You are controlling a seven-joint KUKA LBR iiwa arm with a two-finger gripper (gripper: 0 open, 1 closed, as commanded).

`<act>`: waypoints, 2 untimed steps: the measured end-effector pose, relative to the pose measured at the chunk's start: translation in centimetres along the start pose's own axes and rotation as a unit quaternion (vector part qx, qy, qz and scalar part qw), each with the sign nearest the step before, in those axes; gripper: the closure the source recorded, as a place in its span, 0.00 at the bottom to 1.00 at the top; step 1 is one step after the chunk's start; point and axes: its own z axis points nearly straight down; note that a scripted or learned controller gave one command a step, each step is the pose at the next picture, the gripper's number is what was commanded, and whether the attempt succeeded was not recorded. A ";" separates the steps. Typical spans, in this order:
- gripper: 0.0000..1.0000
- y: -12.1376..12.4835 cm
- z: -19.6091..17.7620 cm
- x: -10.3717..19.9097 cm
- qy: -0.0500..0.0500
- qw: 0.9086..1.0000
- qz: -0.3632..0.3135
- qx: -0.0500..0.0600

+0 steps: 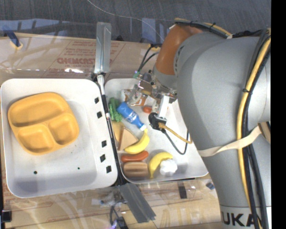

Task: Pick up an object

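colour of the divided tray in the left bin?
Yellow-orange, plain with no pattern. The divided tray shows clearly in the camera view.

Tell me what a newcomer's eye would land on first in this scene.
The bulky grey arm dominates the right side, hanging over the right bin. Next comes the yellow divided tray, alone in the left bin. Then the heap of toy food in the right bin: a blue bottle, two bananas and a hot dog.

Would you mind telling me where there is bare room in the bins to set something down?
The left bin has bare floor in front of and right of the yellow tray. The right bin is crowded: bottle, bananas, hot dog and the gripper above them.
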 end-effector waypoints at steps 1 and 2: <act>0.00 -2.8 1.7 0.1 0.009 0.999 -0.032 -0.013; 1.00 -2.9 0.7 0.2 0.009 0.999 -0.034 -0.012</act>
